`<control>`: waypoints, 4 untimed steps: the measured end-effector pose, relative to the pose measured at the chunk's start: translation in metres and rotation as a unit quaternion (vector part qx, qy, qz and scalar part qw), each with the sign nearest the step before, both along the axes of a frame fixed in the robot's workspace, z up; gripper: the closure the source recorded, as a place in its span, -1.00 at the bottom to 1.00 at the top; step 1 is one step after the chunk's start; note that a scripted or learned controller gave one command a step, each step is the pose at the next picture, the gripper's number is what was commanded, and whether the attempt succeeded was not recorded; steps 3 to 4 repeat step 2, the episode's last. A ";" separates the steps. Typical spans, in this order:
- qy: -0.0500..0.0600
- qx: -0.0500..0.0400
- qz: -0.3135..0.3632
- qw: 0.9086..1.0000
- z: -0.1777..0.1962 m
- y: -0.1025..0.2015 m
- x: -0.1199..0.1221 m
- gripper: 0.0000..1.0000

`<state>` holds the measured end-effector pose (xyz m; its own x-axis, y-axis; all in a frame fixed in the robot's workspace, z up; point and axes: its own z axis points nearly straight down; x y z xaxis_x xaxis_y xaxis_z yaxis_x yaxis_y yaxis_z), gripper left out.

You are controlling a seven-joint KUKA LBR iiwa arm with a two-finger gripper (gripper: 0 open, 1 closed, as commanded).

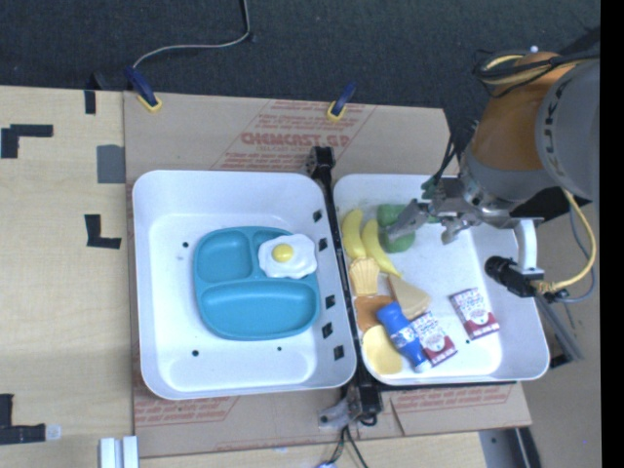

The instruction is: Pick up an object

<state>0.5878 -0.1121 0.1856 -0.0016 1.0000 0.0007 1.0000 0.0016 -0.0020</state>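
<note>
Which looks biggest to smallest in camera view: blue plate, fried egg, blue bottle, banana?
1. blue plate, by far.
2. banana and fried egg: look alike in area, not ranked.
3. blue bottle, smallest.

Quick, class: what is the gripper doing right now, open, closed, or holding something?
Gripper: it sits over the green object in the right bin; open, closed or holding cannot be told.
</note>
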 end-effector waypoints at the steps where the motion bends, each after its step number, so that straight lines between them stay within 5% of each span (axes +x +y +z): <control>1: -0.001 -0.001 -0.001 1.000 -0.092 0.003 0.041 -1.00; 2: -0.005 -0.001 0.000 1.000 -0.078 0.004 0.044 1.00; 4: -0.005 -0.001 0.000 1.000 -0.078 0.004 0.044 1.00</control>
